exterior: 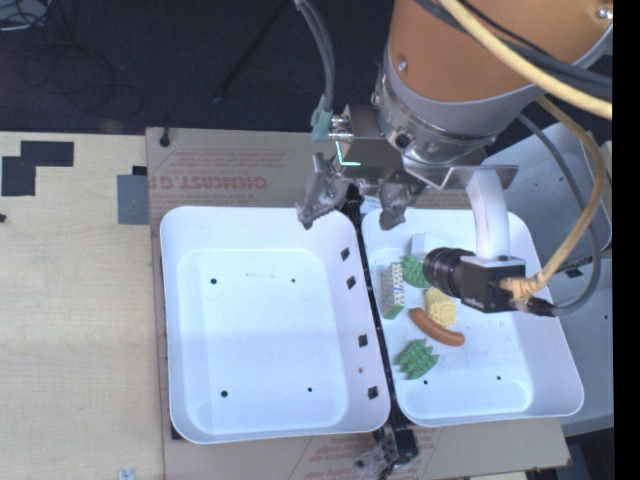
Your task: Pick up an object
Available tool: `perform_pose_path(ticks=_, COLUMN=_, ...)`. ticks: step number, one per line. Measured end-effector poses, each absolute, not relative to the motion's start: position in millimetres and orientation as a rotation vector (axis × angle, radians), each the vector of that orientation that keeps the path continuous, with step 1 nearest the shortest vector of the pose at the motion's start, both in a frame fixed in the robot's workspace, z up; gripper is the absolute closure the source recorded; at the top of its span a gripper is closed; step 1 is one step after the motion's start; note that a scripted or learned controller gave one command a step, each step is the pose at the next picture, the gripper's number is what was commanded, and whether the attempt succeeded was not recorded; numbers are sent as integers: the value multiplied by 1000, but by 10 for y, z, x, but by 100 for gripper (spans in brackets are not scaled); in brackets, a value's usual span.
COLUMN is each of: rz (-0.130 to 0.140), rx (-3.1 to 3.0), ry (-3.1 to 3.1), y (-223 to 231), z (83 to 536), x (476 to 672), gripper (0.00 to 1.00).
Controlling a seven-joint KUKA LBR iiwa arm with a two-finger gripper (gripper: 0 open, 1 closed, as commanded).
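Observation:
My gripper (355,208) hangs above the divider between the two bins, at their far edge, open with nothing between its fingers (318,204). In the right bin (520,393) lie a red-orange sausage (438,328), a yellow corn piece (441,308), a green leafy toy (415,358), another green piece (414,271) and a pale striped block (392,290). All of them lie below and right of the gripper, apart from it.
The left bin (190,368) stands beside the right one on a cardboard sheet (230,173). A black cylindrical camera unit (470,276) on a white bracket hangs over the right bin, covering part of the objects. Black clips run along the divider (362,340).

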State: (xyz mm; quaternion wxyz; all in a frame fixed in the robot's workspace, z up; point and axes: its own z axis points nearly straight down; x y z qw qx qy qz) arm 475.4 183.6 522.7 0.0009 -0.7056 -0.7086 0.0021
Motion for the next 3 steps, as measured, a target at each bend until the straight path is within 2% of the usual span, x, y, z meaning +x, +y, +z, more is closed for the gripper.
perform_pose_path(ticks=1, rz=12, rx=-2208, ry=-2230, y=1847, z=5321, x=4755, gripper=100)
perform_pose_path(ticks=2, rz=13, rx=-2207, ry=-2230, y=1845, z=5317, x=4755, gripper=0)
perform_pose_path(ticks=3, rz=18, rx=-2199, ry=-2236, y=1854, z=5413, x=4756, gripper=100)
